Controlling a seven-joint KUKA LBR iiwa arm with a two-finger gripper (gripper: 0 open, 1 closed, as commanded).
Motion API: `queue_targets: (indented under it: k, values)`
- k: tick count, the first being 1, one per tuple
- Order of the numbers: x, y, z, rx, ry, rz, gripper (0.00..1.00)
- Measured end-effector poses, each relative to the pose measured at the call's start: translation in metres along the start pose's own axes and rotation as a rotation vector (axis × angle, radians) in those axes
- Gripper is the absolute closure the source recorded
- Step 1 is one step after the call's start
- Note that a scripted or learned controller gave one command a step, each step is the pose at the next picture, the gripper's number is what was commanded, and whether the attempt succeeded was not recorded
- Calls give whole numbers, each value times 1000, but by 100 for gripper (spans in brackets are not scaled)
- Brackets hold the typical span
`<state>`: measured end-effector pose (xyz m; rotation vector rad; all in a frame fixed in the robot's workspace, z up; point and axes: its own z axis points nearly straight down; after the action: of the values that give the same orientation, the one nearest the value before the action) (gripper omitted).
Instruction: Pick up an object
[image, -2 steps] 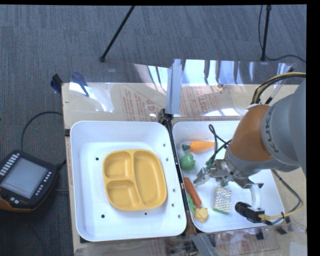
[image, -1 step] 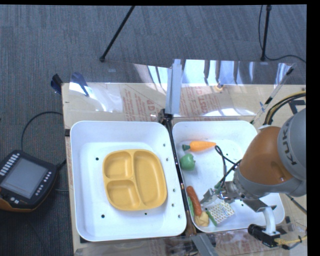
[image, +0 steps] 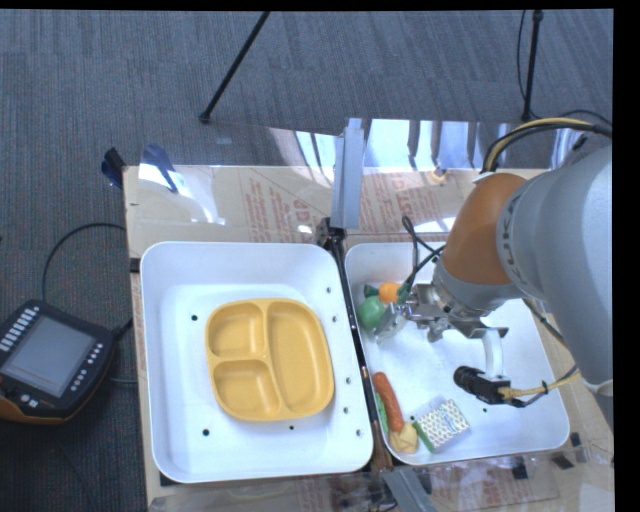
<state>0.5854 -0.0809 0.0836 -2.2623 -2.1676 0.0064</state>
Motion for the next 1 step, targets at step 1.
queue_targets:
  k: [1]
  values:
    - [56,54,-106,-12,-1,56,0]
